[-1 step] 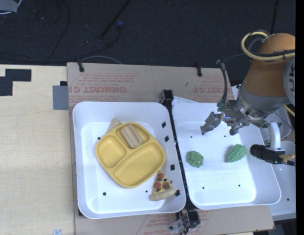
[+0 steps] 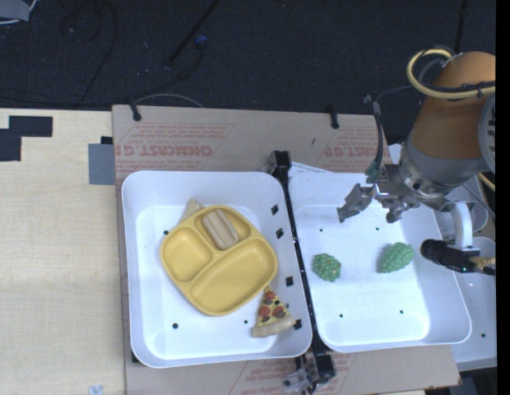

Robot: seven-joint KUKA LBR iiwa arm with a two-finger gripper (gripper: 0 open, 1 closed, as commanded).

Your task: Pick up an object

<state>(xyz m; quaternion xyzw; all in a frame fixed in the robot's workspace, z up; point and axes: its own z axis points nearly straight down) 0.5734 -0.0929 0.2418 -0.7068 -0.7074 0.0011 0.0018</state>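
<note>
Two green bumpy toy pieces lie in the right bin [image 2: 403,323]: one [image 2: 326,267] near its left side, the other [image 2: 396,257] further right. My gripper [image 2: 373,211] hangs over the back of this bin, above and between the two pieces. Its fingers are spread open with nothing between them, and it touches neither piece.
The left bin [image 2: 152,220] holds a yellow divided plate [image 2: 230,274] with a tan hot dog bun [image 2: 220,228] in its back compartment. A toy pizza slice [image 2: 273,314] lies by the plate's front right. A black divider [image 2: 289,245] separates the bins.
</note>
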